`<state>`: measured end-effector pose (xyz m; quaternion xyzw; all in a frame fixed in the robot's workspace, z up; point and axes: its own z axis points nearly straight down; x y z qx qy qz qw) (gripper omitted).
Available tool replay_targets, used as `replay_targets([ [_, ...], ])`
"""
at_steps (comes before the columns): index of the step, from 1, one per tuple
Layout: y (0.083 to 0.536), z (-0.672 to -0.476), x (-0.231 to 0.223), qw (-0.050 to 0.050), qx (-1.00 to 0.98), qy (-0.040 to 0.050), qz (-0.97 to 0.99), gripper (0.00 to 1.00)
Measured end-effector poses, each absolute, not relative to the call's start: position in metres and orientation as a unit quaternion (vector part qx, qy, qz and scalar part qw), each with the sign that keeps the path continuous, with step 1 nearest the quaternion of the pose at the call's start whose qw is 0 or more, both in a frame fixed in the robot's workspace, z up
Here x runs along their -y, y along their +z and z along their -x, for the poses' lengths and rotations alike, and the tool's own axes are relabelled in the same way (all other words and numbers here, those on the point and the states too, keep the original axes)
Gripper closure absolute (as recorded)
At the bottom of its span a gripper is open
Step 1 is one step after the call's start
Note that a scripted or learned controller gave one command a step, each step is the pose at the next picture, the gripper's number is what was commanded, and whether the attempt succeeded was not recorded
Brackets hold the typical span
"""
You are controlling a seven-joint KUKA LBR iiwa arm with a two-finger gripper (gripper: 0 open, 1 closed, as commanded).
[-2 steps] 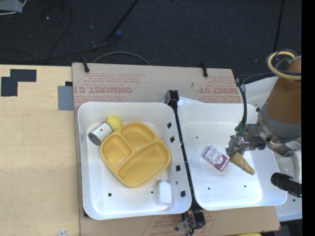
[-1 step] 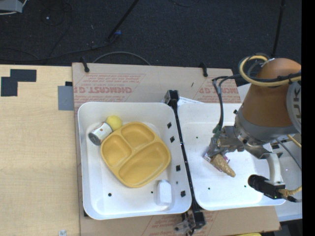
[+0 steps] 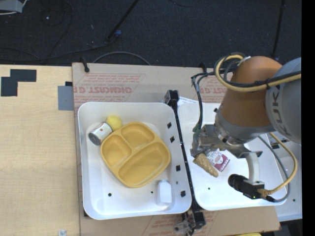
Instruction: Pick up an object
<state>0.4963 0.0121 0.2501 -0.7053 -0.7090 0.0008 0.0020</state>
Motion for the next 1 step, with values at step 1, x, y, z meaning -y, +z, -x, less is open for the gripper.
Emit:
replay_targets([
  [1, 0.239, -0.5114, -0.0725, 0.002, 0.709, 0.0011, 0.705, 1.0],
])
